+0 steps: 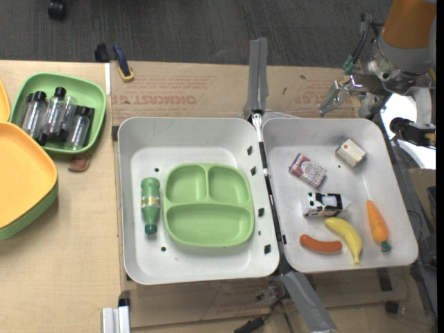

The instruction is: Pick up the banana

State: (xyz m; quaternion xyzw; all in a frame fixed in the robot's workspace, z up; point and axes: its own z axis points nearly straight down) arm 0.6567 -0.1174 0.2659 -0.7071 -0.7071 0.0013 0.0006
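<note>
The banana [346, 236] lies near the front of the right bin [388, 144], between a red sausage [321, 243] and a carrot [377, 223], just below a small cow-print carton [323, 203]. The gripper [338, 97] hangs well apart from it, beyond the bin's far rim at the upper right (the orange-banded arm [409, 19] above it). Its thin prongs seem spread with nothing between them, though they are small.
</note>
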